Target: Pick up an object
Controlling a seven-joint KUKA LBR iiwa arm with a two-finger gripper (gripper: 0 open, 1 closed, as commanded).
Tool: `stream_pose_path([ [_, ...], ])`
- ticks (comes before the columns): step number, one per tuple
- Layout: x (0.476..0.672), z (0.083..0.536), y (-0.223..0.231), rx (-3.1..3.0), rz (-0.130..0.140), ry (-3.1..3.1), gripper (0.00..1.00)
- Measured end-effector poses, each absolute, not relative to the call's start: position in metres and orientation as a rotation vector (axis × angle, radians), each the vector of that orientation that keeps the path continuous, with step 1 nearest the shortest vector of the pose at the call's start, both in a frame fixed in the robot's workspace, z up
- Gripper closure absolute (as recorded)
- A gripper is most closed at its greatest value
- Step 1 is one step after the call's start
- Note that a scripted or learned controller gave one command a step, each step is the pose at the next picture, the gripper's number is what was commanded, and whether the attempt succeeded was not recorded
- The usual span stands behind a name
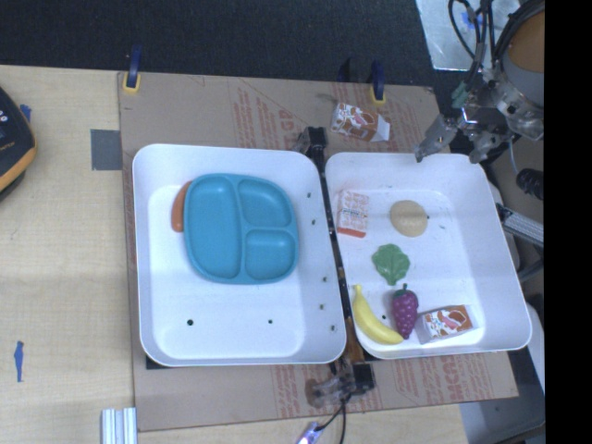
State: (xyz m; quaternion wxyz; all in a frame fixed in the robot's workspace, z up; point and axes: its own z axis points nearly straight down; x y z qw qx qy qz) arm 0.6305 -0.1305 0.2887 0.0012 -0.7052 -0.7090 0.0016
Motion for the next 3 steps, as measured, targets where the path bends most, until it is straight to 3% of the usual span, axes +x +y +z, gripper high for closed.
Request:
stream_pose_path([
  [1,0.560,0.158,-0.136,-2.213,0.008,-2.224,0.00],
  [2,0.545,0.091,-0.104,-2.213,0.006,-2.225,0.00],
  [3,0.545,0.102,-0.105,-2.210,0.009,-2.230,1.00],
])
